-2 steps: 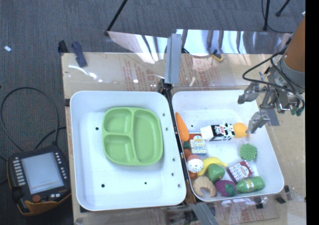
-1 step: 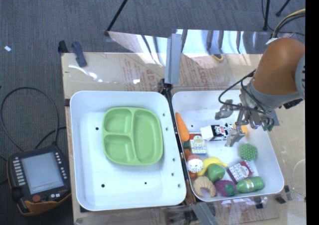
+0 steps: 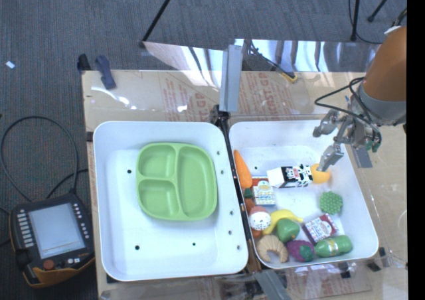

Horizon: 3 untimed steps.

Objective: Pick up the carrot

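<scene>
The orange carrot (image 3: 242, 169) lies lengthwise against the left wall of the right bin (image 3: 265, 134), pointing away from the camera. My gripper (image 3: 346, 157) hangs over the bin's right side, well to the right of the carrot. It is open, with nothing between its fingers. Its left finger (image 3: 329, 158) is just above a small yellow-orange piece (image 3: 320, 174).
A cow-patterned carton (image 3: 290, 176) lies between the carrot and the gripper. Several toy foods crowd the bin's near half, among them a banana (image 3: 285, 216), a croissant (image 3: 272, 247) and a green bottle (image 3: 333, 245). The left bin (image 3: 113, 159) holds a green divided plate (image 3: 177, 181).
</scene>
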Each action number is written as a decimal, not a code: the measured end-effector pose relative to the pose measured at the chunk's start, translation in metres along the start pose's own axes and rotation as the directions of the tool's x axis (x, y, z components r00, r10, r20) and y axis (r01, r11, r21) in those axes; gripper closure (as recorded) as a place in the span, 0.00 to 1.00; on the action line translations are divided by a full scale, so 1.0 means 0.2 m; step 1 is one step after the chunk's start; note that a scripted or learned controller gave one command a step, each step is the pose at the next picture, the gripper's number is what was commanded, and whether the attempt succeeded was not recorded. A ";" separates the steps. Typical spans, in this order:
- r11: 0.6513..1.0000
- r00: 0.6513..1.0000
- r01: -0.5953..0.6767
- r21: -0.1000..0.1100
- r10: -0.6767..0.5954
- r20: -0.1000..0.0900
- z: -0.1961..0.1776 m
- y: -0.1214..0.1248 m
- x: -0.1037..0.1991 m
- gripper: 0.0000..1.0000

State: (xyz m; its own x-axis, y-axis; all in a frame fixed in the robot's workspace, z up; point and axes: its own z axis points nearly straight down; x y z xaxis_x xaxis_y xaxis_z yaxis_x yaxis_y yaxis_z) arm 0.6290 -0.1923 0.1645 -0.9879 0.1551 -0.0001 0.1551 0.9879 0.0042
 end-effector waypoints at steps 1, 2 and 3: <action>0.998 0.998 -0.064 0.006 0.063 0.025 0.06 -0.08 -0.02 0.00; 0.991 0.991 -0.137 0.002 0.137 0.004 0.38 -0.10 -0.01 0.00; 0.965 0.965 -0.261 0.002 0.261 0.002 0.38 -0.11 0.12 0.00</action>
State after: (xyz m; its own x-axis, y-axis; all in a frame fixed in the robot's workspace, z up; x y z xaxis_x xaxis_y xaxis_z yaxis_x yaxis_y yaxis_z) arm 0.6019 -0.2091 0.0878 -0.9130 0.4080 -0.0008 0.4080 0.9130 0.0017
